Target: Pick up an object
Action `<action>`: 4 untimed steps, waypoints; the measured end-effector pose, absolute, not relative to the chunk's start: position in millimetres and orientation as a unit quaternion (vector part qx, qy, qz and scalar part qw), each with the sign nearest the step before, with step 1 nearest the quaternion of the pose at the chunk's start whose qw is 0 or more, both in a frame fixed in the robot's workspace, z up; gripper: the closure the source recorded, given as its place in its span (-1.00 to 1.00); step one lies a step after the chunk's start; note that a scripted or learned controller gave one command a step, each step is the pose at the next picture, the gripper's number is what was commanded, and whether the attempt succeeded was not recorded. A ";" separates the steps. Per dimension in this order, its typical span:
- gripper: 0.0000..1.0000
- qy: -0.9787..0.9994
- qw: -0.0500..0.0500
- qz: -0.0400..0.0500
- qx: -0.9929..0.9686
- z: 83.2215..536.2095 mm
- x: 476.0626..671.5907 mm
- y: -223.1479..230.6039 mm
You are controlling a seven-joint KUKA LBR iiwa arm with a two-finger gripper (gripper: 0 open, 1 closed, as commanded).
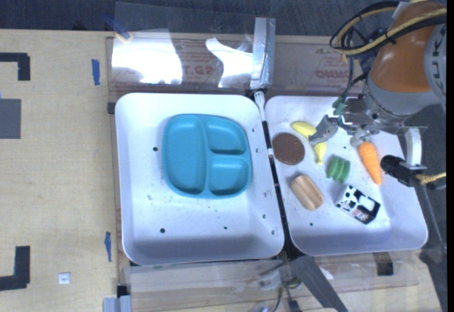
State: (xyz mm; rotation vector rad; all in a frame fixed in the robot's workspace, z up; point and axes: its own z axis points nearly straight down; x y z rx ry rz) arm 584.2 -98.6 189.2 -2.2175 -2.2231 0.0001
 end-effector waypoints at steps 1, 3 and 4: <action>-1.00 -0.726 -0.001 -0.001 -0.688 91.3 627.8 -125.2; 1.00 -0.706 0.012 0.009 -0.708 85.2 660.4 -217.0; 1.00 -0.665 -0.007 -0.005 -0.747 234.7 670.6 -178.7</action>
